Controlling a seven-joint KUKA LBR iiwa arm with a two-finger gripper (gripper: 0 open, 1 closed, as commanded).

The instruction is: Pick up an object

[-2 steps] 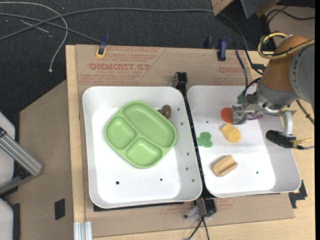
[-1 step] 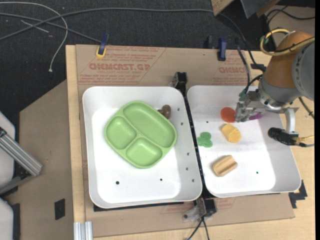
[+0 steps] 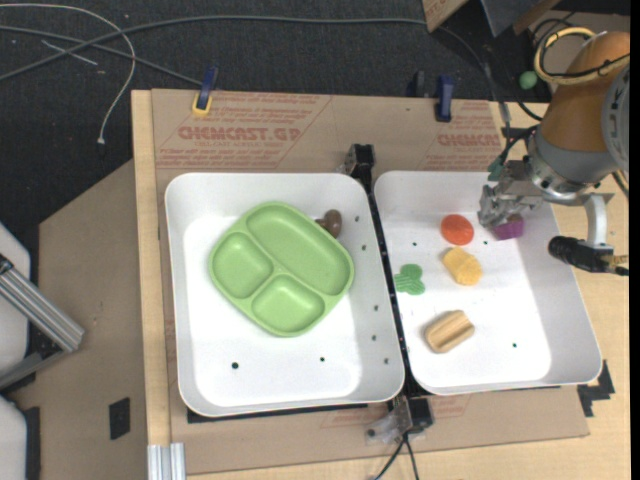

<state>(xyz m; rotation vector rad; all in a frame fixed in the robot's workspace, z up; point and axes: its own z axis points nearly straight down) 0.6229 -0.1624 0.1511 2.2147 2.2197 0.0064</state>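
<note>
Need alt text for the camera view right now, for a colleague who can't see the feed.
The gripper is low in the right bin, over a purple item and beside an orange piece. The same bin holds yellow, green and tan pieces. The left bin holds a green tray and a brown item.

Bright, even light falls from overhead, so the two white bins (image 3: 285,383) nearly wash out. Only faint, soft shadows sit under the green divided plate (image 3: 282,266). The picture is slightly soft and grainy; dark carpet above the bins stays dim.
</note>
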